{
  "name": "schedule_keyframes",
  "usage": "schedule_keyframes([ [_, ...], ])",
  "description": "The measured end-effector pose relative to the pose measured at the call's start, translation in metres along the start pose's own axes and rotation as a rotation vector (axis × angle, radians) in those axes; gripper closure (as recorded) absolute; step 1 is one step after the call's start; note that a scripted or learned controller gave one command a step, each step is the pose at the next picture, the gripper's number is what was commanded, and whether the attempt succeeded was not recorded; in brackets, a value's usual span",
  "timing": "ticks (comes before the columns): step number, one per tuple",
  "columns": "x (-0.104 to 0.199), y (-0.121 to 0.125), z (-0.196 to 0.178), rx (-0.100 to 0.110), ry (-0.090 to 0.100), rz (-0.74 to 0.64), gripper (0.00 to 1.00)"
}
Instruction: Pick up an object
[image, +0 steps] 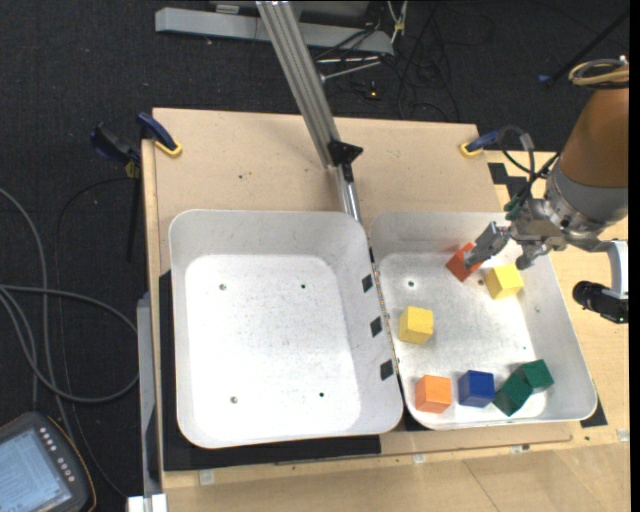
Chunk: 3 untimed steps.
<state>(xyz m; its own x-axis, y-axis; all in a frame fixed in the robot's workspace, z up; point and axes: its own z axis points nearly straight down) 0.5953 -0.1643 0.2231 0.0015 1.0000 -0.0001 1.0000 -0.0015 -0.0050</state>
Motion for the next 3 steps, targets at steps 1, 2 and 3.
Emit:
schedule_keyframes([
  [1, 0.004, -0.007, 0.061, 0.002, 0.001, -0.001, 0.00],
  [2, -0.001, -0.012, 0.123, 0.000, 0.001, 0.000, 0.00],
  [3, -0.002, -0.010, 0.108, -0.007, -0.001, 0.000, 1.00],
])
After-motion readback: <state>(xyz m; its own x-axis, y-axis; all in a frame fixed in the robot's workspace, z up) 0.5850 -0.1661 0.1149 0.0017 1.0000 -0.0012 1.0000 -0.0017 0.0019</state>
